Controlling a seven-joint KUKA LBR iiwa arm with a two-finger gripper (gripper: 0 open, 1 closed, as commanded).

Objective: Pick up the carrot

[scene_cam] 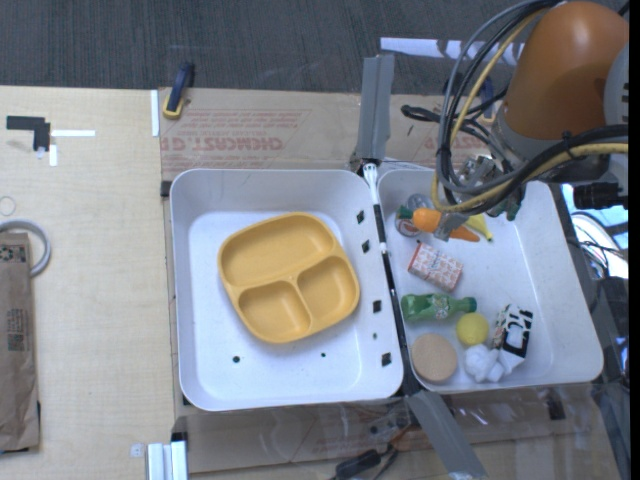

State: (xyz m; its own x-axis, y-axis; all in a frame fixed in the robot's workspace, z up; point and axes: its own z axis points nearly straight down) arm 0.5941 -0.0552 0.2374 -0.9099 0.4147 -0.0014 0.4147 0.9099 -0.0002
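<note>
- I cannot tell how the gripper (478,190) is set; it sits under a knot of cables and the orange band of the arm (560,53), just up and to the right of the carrot (447,226).
- The carrot lies at the far end of the right bin (570,298), its orange body close to the gripper and apparently partly under it. I see nothing gripping it, so I treat it as resting in the bin, not held.
- I judge the arm is placed for a grasp attempt on the carrot: it leans in over the far right corner of that bin, wrist pointing down.
- Nearer the camera than the carrot lie a red-patterned packet (436,266), a green bottle (434,308), a yellow ball (472,329) and a tan disc (435,357), loosely spread, which leaves room around the carrot.
- Left of the carrot, the left bin (200,358) holds a yellow divided plate (288,277).
- Both bins sit on the tabletop (90,298).
</note>
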